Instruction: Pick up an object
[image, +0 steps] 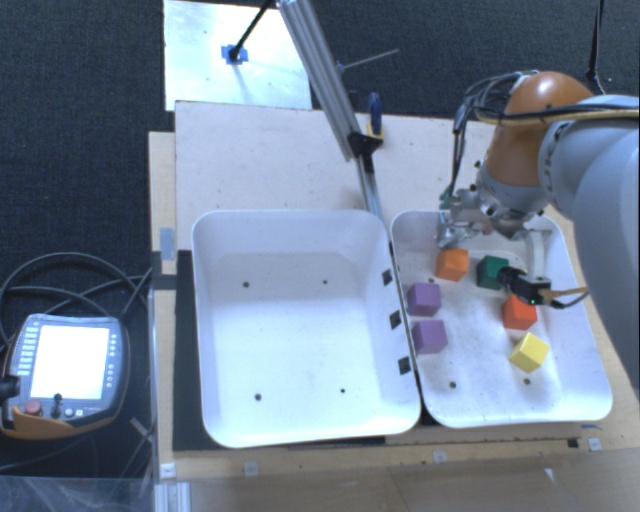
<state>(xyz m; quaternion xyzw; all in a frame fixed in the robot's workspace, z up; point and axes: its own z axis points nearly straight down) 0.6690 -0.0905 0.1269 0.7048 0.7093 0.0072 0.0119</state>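
Pick not yet made, by the look of it: all blocks resting on the floor of the right bin (590, 395). Orange block (452, 264) upper centre of that bin, green block (491, 271) just beside it to the right; two purple blocks (423, 298) along the left wall, red block (519, 313) and yellow block (529, 352) lower right. Gripper (457, 233) low over the bin's upper end, just above the orange block. Nothing visibly between the fingers; open or closed — cannot tell. Grasp and lift still to do.
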